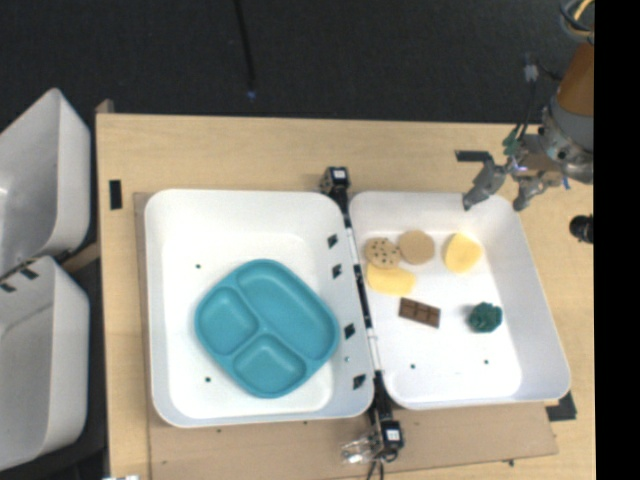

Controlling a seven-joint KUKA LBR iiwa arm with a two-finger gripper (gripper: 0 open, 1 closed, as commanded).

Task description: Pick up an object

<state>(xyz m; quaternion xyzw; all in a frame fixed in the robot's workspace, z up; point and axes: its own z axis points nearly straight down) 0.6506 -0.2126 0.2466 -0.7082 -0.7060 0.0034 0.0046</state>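
A dark, carpet-like floor [300,38] fills the room behind the pale wooden worktop [250,153], and a thin dark cable [243,43] runs across it toward the worktop's far edge. Two white moulded shapes [40,268], seat-like, stand off the worktop's left edge.

On the worktop, two shallow white bins sit side by side and touch along their inner edges, where small black clips [336,179] join them. The left bin [170,228] holds a teal divided plate [264,326] with three compartments, lying flat near the bin's centre and toward its near edge. The right bin [540,348] holds five small things grouped in its far half: a yellow block [462,252] near the right wall, a long yellow piece [390,279] near the left wall, a tan round biscuit [416,247] between them, a speckled cookie [381,252] just beside the biscuit, a brown chocolate bar [419,314] near the bin's middle, and a small dark green tuft [485,316] to its right.

The grey arm with its orange band [575,83] comes in over the worktop's right edge. The gripper [499,190] hangs over the right bin's far right corner, its fingers [477,189] spread apart with nothing between them, well apart from the yellow block below.
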